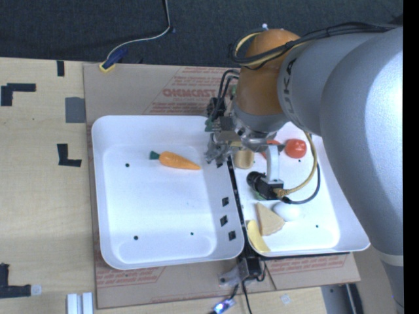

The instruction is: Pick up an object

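Note:
An orange toy carrot (pixel 175 161) with a green top lies in the left bin (pixel 131 241), toward its back. My gripper (pixel 220 148) hangs over the divide between the two bins, just right of the carrot's tip and apart from it. A small tan piece (pixel 243 157) sits right beside the gripper in the right bin (pixel 327 237). The arm's orange band and grey body hide much of the right bin's back.
In the right bin lie a red tomato (pixel 296 148), a white egg shape (pixel 287 210), a tan cheese wedge (pixel 268 221) and a yellow piece (pixel 257 242) at the front corner. A black cable loops over that bin. Brown cardboard lies under both bins.

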`<state>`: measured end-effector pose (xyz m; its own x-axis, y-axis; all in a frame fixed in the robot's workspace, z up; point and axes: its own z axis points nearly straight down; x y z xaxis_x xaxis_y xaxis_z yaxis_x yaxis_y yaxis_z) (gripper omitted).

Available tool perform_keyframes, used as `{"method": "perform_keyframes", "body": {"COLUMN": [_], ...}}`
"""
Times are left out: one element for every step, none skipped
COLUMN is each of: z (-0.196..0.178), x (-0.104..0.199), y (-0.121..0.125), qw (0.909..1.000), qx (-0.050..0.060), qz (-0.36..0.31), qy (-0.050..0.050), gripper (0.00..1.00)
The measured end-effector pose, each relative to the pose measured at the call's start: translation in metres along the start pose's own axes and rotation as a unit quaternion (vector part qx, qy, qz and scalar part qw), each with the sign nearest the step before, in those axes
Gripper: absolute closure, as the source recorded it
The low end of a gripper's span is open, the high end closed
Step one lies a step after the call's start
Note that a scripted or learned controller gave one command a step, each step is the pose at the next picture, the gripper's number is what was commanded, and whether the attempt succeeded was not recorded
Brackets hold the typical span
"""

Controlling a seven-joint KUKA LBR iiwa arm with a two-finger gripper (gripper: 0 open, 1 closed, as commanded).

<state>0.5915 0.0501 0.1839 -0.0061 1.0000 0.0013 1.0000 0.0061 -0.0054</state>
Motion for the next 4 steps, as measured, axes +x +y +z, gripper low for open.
{"method": "perform_keyframes", "body": {"z": [-0.184, -0.331, -0.352, -0.351], "x": [-0.011, -0.008, -0.051, -0.107], "y": [0.039, 0.030, 0.076, 0.074], "qw": [0.9999, 0.9999, 1.0000, 1.0000], "qx": [-0.012, -0.012, -0.005, -0.003], "qz": [0.002, 0.002, 0.005, 0.005], "qy": [-0.001, 0.000, -0.002, -0.002], "gripper": [1.00, 1.00, 1.00, 1.00]}}
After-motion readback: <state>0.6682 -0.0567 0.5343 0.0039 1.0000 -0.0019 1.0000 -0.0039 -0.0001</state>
